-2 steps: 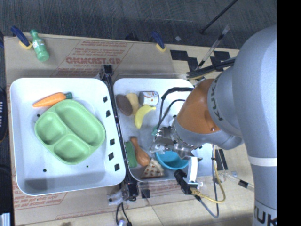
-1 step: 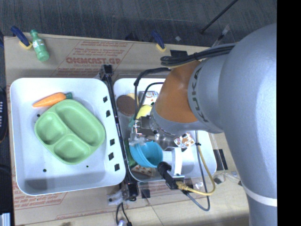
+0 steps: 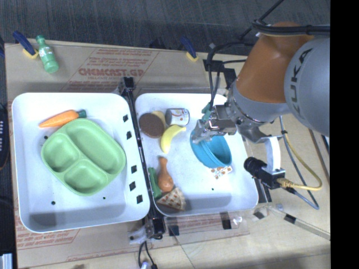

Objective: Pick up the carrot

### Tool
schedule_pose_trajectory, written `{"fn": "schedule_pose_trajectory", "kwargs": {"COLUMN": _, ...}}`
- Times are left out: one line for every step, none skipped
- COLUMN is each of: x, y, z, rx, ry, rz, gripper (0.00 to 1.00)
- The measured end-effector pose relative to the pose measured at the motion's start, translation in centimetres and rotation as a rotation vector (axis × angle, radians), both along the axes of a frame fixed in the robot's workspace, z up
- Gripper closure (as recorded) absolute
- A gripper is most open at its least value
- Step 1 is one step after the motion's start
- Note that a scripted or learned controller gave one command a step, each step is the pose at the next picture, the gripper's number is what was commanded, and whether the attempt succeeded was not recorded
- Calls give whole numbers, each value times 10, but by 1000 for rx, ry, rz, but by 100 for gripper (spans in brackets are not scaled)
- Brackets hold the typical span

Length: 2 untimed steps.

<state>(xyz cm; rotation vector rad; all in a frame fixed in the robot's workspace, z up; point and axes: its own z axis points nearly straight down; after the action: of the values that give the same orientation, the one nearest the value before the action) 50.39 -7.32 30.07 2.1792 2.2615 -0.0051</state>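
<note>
You have the carrot [image 3: 59, 118], a smooth orange taper with a dark green stub, lying in the left bin [image 3: 22, 167] against the upper-left edge of the green divided plate [image 3: 84, 154]. That plate is glossy plastic with three moulded compartments.

The gripper [image 3: 205, 129] sits well apart from the carrot, over in the right bin [image 3: 241, 192], at the rim of the blue bowl [image 3: 213, 151]. You cannot tell from this view how its fingers stand.

Between plate and gripper lie a brown round disc [image 3: 151, 124], a yellow banana [image 3: 170, 137], a small can [image 3: 178, 116], a drumstick [image 3: 164, 176] and a pizza wedge [image 3: 173, 199]. A green bottle [image 3: 47, 55] stands on the cardboard beyond the plate.
</note>
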Motion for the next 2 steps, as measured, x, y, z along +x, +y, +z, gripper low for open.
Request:
{"fn": "schedule_pose_trajectory", "kwargs": {"x": -28, "y": -59, "z": -36, "rx": 4, "ry": 10, "rz": -263, "gripper": 100}}
{"fn": "schedule_pose_trajectory", "kwargs": {"x": -28, "y": -3, "z": -63, "rx": 4, "ry": 12, "rz": -503, "gripper": 100}}
